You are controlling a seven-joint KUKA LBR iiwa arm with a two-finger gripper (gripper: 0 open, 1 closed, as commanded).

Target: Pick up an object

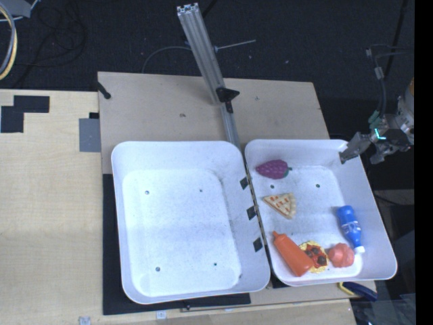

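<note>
Jaws of the gripper (365, 147) stand parted by a narrow gap, two dark fingertips with nothing between them, poised just outside the far right corner of the right bin (371, 188). Taking that right bin as the landmark: a purple grape bunch (272, 169) lies near its far left corner. A pizza slice (281, 204) rests nearer the bin's middle, toward the left wall. A blue bottle (348, 226) lies along the right wall, well apart from the gripper. Along the near wall sit an orange bottle (292, 253), tilted, a yellow and red toy (314, 254) touching it, and a red fruit (340, 255) just beside that. On the right bin's left side sits the left bin (128, 202).
</note>
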